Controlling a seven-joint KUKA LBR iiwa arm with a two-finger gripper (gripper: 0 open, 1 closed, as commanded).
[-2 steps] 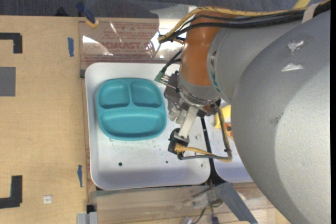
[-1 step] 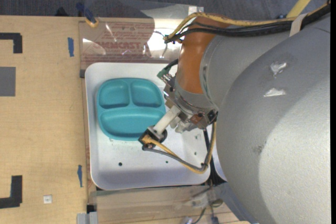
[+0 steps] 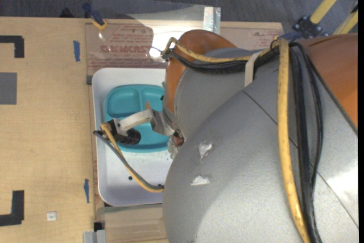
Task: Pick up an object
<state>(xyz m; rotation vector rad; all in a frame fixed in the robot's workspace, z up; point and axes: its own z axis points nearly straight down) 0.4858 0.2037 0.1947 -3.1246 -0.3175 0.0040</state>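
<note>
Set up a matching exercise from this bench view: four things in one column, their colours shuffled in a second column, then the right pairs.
Things:
1. bin
2. divided tray lying in the bin
3. band on the arm
4. tape strip on the bench left of the bin

Colours:
a. orange
b. white
c. blue
d. teal

Pairs: 1-b, 2-d, 3-a, 4-c
</note>
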